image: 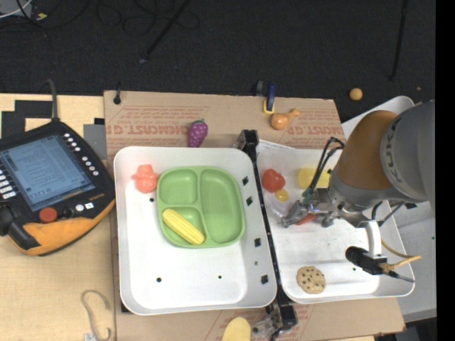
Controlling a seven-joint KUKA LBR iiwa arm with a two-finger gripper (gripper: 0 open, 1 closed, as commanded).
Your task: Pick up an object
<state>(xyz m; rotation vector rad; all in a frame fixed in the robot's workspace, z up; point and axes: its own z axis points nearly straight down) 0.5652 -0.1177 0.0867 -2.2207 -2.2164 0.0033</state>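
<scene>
Camera view is taken from above, and two white bins are seen side by side on the surface. The arm (377, 162) is brought in from three o'clock and is lowered into the right bin (334, 279), where the claw (307, 215) is set low over the bin floor. Whether anything is held by the claw cannot be told, as its tip is small and partly hidden by the wrist and cables.

Candidate objects are spread around it. A red piece (273, 180) is seen at about ten o'clock from the claw, with a small yellow piece (282, 195) just beside it; a larger yellow piece (310, 177) is partly hidden by the arm at twelve o'clock. A cookie (311, 279) is placed at six o'clock, well apart from the claw. In the left bin (142, 275) a green divided plate (217, 204) is laid, with a corn cob (183, 226) in its lower-left compartment, and a pink object (145, 178) lies just beside the plate at ten o'clock.

The step in hand is judged to be the descent or the closing on something in the right bin. Next, a firm closure is called for, followed by a straight lift, so that a hold can be confirmed.
</scene>
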